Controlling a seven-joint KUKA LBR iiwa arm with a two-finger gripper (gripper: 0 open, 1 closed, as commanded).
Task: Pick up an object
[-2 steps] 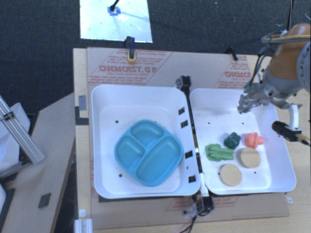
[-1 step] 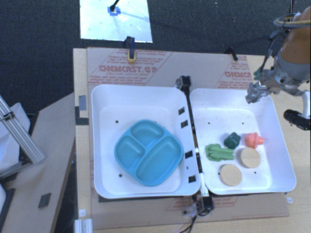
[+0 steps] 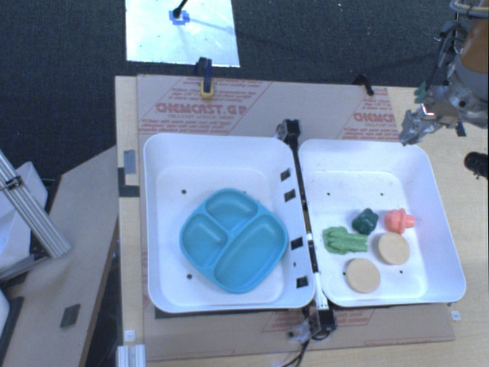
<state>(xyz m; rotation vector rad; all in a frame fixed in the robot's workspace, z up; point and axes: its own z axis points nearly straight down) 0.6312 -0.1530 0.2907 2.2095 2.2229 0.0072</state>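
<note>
The tabletop [image 3: 130, 281] carries two shallow white bins side by side, joined along a clipped seam, most likely so that things can be lifted out of one and dropped into the other. The left bin [image 3: 164, 159] holds a blue divided plate [image 3: 233, 239], lying flat and turned at an angle near its middle. The right bin [image 3: 447, 270] holds the small loose things, gathered toward its near right part: a green leafy toy [image 3: 344, 240], a dark green toy [image 3: 365, 221] just behind it, an orange-pink toy [image 3: 398, 220] to the right, and two tan round discs [image 3: 393, 248] and [image 3: 362, 275] in front, all lying close together but mostly apart. The gripper [image 3: 415, 127] hangs beyond the far right corner of the right bin, above its rim, raised rather than down among the pieces. Whether the fingers are spread or closed I cannot tell; nothing can be seen held there. Any pickable toy lies well apart from the gripper, toward the near side, so a reach inward and down seems needed.
</note>
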